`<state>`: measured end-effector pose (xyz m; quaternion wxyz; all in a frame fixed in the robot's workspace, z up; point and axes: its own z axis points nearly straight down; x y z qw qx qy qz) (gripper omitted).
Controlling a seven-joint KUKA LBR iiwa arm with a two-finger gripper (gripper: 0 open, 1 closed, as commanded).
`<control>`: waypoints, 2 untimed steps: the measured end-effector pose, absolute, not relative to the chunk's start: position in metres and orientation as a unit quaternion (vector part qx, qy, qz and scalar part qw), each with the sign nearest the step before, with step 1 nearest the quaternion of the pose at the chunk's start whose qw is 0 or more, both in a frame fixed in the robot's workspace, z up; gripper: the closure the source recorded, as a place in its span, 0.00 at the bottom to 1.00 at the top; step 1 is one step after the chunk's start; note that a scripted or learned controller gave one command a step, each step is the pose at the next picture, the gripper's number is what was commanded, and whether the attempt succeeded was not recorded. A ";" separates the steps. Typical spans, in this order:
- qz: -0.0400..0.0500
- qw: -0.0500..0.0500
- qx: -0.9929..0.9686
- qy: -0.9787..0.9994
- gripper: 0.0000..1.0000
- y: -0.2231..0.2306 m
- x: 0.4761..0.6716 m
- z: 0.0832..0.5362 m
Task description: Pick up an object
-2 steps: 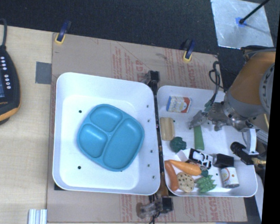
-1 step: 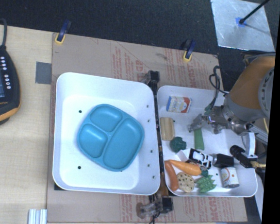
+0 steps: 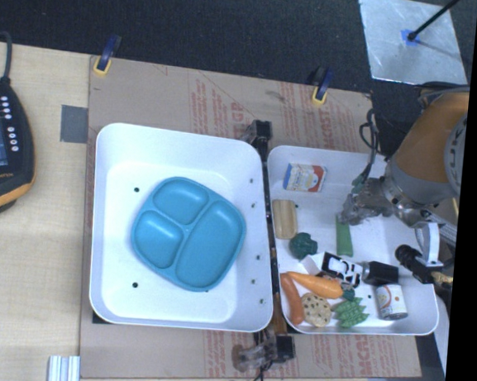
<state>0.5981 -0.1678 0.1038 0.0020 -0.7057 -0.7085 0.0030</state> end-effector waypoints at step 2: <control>0.004 0.002 -0.706 -0.709 1.00 -0.169 0.598 0.114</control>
